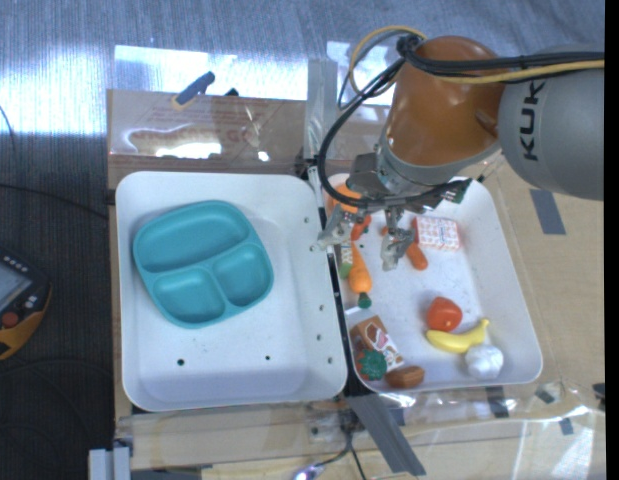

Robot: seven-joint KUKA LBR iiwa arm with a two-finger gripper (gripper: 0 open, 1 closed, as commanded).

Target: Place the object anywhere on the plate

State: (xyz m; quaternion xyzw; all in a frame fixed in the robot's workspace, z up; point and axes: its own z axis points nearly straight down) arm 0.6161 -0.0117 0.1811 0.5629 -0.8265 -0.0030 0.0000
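The hand is seen spread open and grasping nothing, above the carrot at the right bin's left edge. The teal plate in the left bin is judged untouched (everything remains to do). Which object is targeted cannot be told.

Open room in the left bin, crowding in the right

The left bin has bare floor around the teal plate. In the right bin, the claw hangs over a carrot by the dividing wall; a tomato, banana, garlic and packet crowd the near end, leaving a bare patch mid-floor.
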